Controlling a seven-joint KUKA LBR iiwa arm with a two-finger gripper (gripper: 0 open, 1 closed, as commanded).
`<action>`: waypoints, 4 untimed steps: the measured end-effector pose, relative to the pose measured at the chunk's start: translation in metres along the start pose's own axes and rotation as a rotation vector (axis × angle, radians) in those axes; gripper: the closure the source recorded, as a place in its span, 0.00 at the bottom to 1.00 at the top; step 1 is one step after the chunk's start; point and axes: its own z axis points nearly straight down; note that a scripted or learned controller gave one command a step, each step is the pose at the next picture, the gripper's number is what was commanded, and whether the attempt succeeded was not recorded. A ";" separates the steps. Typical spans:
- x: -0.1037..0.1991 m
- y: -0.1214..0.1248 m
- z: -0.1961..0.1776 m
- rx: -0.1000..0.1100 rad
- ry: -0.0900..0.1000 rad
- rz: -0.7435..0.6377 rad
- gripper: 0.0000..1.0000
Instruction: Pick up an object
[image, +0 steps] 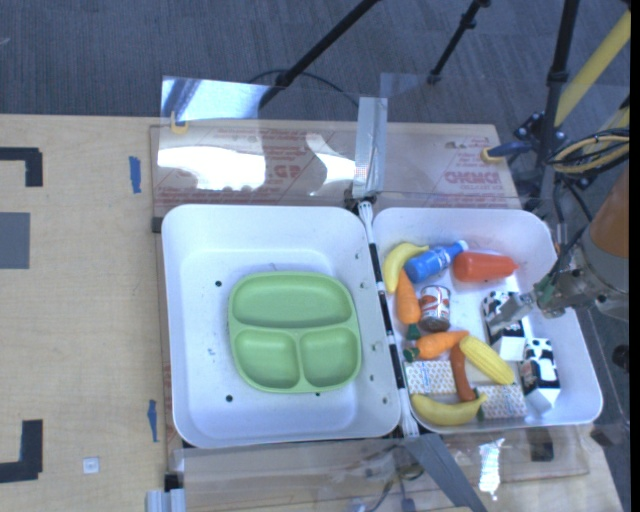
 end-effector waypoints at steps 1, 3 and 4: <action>-0.032 0.016 0.082 0.003 0.003 -0.098 0.00; -0.006 0.010 0.094 0.000 0.001 0.002 0.00; -0.007 0.011 0.083 -0.005 -0.002 0.003 1.00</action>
